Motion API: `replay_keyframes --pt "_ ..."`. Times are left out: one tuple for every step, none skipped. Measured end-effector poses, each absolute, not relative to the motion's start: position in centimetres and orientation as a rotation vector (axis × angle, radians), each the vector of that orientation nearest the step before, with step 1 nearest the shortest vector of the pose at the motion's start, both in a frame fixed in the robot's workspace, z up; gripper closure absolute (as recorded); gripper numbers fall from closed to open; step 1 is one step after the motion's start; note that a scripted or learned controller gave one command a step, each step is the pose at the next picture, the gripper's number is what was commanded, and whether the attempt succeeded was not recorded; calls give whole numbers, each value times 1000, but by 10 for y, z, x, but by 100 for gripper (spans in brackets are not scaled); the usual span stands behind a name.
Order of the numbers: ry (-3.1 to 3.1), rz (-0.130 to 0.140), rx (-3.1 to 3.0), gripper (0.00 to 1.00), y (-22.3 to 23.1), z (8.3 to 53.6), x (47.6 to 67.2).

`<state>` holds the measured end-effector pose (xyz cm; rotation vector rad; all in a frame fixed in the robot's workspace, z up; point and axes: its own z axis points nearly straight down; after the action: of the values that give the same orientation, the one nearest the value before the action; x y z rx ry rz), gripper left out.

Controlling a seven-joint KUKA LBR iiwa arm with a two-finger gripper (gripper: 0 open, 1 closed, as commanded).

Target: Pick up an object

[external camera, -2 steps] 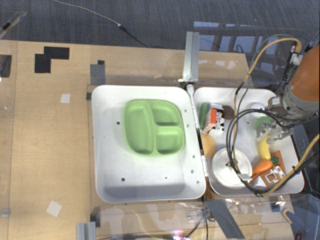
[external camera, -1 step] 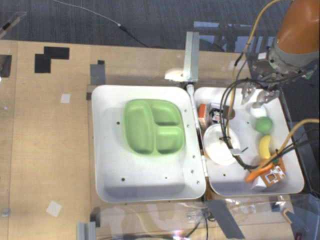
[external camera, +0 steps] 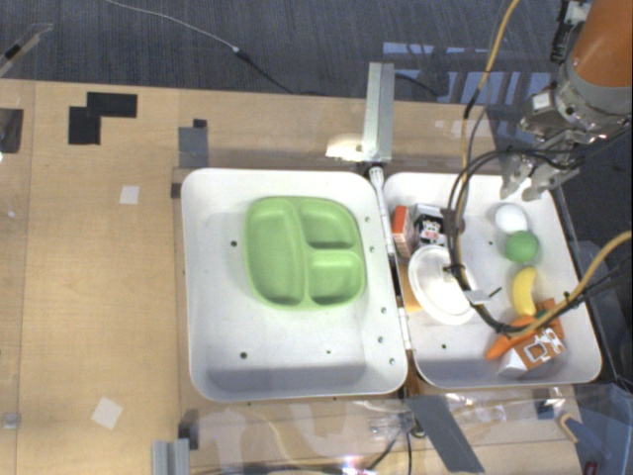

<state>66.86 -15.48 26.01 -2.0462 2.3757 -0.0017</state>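
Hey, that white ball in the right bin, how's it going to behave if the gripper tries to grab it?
The white ball looks round and smooth, so it will probably roll if nudged and may slip from a pinch. It lies beside the green ball, which could get knocked too. The gripper hangs just above it.

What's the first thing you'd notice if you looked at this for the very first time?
The big bright green divided plate jumps out first, lying in the left white bin. Next comes the pile of small things in the right bin: a white ball, a green ball, a yellow banana and a white bowl. The arm's pincer hangs above that bin's far end, near the white ball.
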Motion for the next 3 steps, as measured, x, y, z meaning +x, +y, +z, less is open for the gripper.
replay_keyframes --pt "1996 1 -2421 100 -205 207 652" --pt "1519 -6 -2743 100 -190 177 634" --pt "1520 -6 -2743 0 -190 177 634"
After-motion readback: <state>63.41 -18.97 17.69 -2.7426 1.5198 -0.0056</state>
